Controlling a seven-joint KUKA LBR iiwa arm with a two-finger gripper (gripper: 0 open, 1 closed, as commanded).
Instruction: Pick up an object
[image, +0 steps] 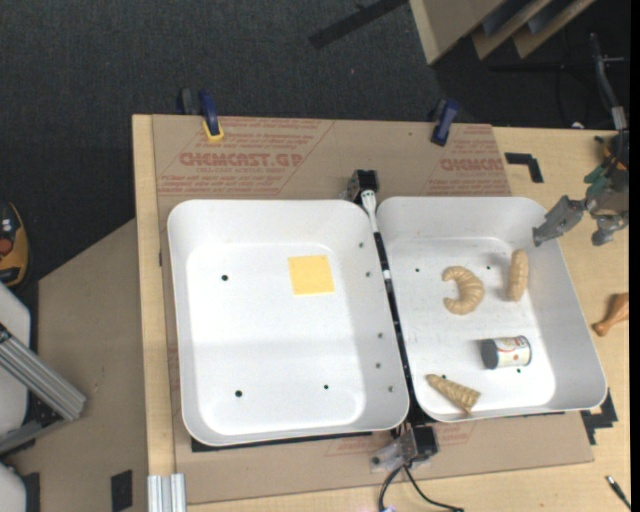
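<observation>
At the right edge of the camera view the gripper (570, 222) hangs over the upper right corner of the right bin (430, 225). One grey finger points down and to the left at the bin's rim, and a second metal part sits just to its right. Whether the pincer is spread or pressed together cannot be told from this view. Nothing shows between its tips, and it touches none of the objects.

Little of the arm is in view: a bit of metal linkage at the right border, above and beside the gripper, coming in from the right.

The right bin holds four things. A curled croissant (463, 288) lies near the middle. A straight bread stick (517, 275) stands just to its right, apart from it, and is the object nearest the gripper. A small can (506, 352) with a dark end and a white and red label lies on its side lower down. A ridged pastry cone (453, 392) rests near the front rim.

The left bin (200, 240) holds a flat yellow square (311, 274) in its upper middle part, with much bare white floor around it.

The two bins meet along a dark seam in the middle. Both sit on a cardboard sheet (300, 150) held by two blue clamps (209, 112) at its far edge. The objects in the right bin lie well apart from each other, with open floor between them and the walls.
</observation>
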